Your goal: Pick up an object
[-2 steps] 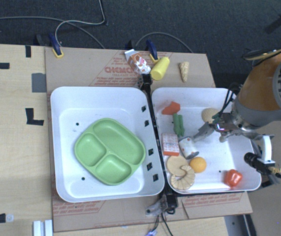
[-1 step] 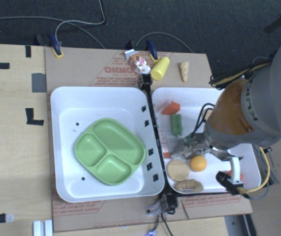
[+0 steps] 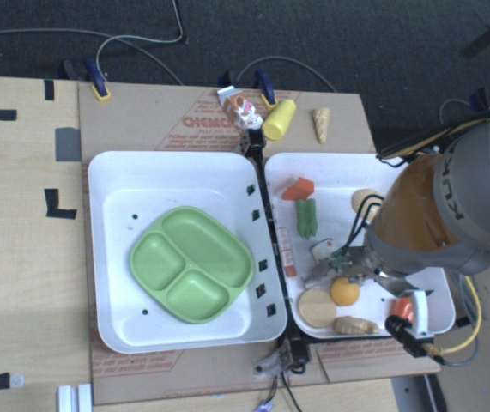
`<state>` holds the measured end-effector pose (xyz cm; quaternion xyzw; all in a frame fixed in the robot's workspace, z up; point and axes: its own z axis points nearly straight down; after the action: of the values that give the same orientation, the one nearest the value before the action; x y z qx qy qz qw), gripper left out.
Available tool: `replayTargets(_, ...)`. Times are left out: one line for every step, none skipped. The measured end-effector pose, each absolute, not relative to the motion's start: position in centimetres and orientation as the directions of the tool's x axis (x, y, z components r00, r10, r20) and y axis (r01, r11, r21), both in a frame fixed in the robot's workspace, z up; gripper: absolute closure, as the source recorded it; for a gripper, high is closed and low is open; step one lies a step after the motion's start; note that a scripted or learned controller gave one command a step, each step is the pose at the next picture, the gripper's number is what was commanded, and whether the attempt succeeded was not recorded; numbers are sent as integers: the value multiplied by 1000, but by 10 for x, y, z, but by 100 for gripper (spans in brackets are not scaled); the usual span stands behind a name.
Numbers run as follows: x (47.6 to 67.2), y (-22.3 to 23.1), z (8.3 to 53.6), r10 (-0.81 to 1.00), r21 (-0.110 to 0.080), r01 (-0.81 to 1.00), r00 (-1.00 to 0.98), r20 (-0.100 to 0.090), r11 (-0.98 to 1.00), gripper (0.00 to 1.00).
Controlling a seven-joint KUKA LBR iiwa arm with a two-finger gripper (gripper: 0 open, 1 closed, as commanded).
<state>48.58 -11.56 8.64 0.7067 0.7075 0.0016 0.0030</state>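
Note:
The right bin (image 3: 416, 172) holds several small items. An orange ball (image 3: 344, 292) lies near its front, with a tan disc (image 3: 315, 308) and a knobbly beige piece (image 3: 355, 324) beside it. Farther back lie a green cucumber (image 3: 306, 217) and an orange-red piece (image 3: 297, 189). A cream object (image 3: 364, 200) peeks out by the arm, and a red item (image 3: 403, 307) sits at the front right. My gripper (image 3: 334, 264) is low in this bin, just behind the orange ball and next to a small white-grey piece (image 3: 322, 249). Nothing is visibly held.
The left bin (image 3: 107, 230) holds a green divided plate (image 3: 191, 264). Behind the bins, on the cardboard, lie a yellow bottle (image 3: 279, 118), a snack packet (image 3: 239, 106) and a tan cone (image 3: 322, 124). The arm's bulk (image 3: 433, 213) covers the right bin's right side.

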Motion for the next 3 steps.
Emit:
replayTargets(486,-116,96,1000,7,1000,0,-2,0,100)
replayTargets(486,-116,96,1000,6,1000,0,-2,0,0)
replayTargets(530,-97,86,1000,3,1000,3,-6,-3,0)
